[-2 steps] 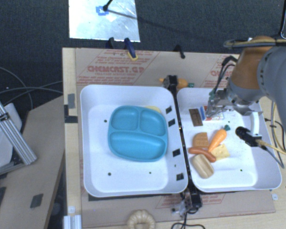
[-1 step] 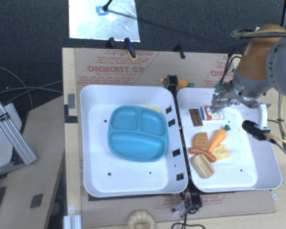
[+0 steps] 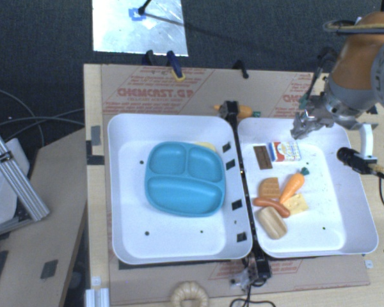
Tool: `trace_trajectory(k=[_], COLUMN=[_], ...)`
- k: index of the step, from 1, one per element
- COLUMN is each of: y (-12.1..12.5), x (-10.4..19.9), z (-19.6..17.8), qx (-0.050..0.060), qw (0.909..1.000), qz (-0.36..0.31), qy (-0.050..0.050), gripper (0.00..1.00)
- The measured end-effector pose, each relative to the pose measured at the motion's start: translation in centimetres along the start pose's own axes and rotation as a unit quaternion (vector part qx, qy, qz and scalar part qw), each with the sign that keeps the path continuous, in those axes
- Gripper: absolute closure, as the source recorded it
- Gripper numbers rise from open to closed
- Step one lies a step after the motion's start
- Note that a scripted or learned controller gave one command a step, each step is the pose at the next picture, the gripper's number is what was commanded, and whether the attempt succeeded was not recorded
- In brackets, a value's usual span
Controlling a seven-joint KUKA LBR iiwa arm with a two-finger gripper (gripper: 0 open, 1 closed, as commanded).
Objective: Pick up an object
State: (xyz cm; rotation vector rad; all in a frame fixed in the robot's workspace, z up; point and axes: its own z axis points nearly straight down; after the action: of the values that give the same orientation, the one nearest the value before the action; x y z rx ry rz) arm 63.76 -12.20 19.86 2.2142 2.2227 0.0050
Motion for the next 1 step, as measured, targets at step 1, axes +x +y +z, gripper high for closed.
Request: trace_trajectory(k=[1], y=[0.14], x=[0.00], z=[-2.80], qx=[0.000], qw=[1.0000], qz=[0.000], qy=[0.000], gripper=[1.00])
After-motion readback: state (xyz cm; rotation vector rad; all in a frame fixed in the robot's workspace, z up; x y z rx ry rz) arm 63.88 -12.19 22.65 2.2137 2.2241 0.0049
